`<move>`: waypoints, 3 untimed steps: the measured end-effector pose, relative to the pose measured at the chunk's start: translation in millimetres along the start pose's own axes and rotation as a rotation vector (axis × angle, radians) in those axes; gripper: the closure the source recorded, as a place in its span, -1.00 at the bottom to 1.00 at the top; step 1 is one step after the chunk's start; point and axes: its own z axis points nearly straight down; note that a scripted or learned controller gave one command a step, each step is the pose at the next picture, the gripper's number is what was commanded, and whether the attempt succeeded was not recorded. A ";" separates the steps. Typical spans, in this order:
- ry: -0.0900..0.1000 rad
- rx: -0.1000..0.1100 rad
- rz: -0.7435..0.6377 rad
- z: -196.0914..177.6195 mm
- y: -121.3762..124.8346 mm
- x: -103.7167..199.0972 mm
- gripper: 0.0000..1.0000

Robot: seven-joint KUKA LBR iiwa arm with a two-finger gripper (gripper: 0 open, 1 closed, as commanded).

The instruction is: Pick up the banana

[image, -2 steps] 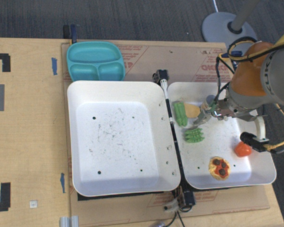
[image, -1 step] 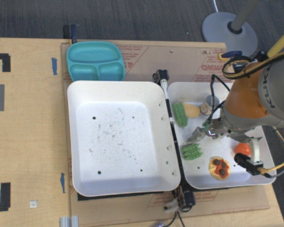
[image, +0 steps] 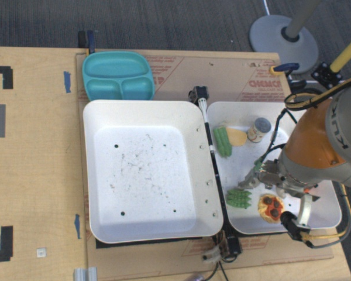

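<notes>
Fingers [image: 249, 181]: open or clenched, cannot tell | banana [image: 237, 137]: long axis roughly left-right, apart

Bins [image: 146, 113] smooth white plastic, left one speckled; teal tray [image: 118, 75] glossy plastic; bench [image: 35, 157] matt wood.

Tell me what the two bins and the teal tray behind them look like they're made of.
Both look like moulded plastic. The left bin and right bin are white, with a smooth, slightly glossy skin, rounded corners and rolled rims; the left one's floor is scuffed with dark marks. The teal tray is also smooth, with soft moulded dividers between its compartments. Rigid or flexible, I can't tell.
</notes>
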 end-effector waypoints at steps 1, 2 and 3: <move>-0.001 0.000 0.273 -99.0 -31.3 77.0 -1.00; -0.002 0.001 0.237 -98.6 -51.4 148.8 -1.00; -0.002 0.001 -0.313 -65.2 -92.8 300.5 -1.00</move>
